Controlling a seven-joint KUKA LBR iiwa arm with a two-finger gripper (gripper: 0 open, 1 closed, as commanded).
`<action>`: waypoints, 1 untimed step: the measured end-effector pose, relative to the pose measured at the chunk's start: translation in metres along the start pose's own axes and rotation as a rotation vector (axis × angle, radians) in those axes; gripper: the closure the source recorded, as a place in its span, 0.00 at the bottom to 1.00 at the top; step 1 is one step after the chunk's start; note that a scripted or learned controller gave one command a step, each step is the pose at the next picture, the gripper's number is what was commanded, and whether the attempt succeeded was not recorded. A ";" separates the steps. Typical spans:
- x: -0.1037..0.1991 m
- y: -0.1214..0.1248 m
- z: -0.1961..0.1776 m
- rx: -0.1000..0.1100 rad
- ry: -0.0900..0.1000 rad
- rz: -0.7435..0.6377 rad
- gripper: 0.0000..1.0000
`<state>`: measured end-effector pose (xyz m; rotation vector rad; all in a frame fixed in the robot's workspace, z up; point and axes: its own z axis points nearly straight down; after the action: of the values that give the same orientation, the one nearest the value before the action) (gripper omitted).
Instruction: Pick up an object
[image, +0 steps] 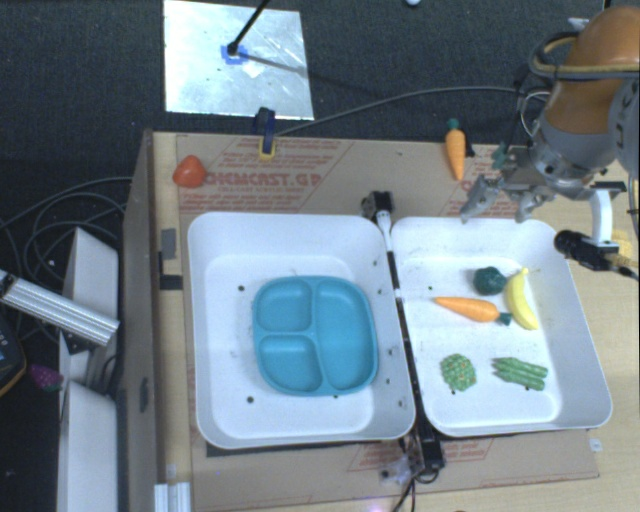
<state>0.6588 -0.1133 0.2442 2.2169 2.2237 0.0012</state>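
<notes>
Tabletop of brown cardboard carries two shallow white plastic bins. The left bin holds a blue divided plastic plate. The grey arm with its orange band leans in from the upper right, wrist angled down above the right bin, at its far rim. Its fingers stand spread wide with nothing between them. Well below them in the right bin lie a yellow toy banana, an orange toy carrot, a dark green toy broccoli, a green bean bundle and a round green knobbly toy.
</notes>
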 end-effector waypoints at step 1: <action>-0.013 -0.036 0.103 0.004 0.000 0.002 0.00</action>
<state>0.6227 -0.1270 0.1414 2.2211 2.2240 -0.0029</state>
